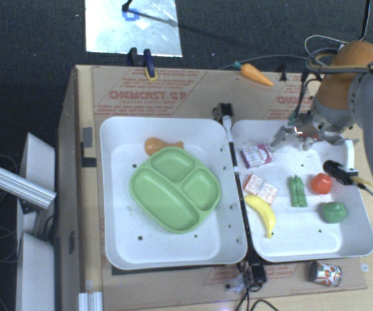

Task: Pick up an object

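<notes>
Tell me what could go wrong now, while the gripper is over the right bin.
The gripper hangs over the back of the right bin, near the pink packet; a flat packet may slip from the fingers. The tomato could roll if nudged. The green beans lie close to it, so one grasp might catch both.

Banana [264,213], tomato [320,183], green beans [296,191] and packets [256,154] lie in right bin [361,235].

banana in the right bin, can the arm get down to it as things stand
Probably yes. The banana lies flat in the right bin with open floor on its right; a small packet near its top end is the nearest obstacle. The gripper sits above the bin's far edge.
</notes>
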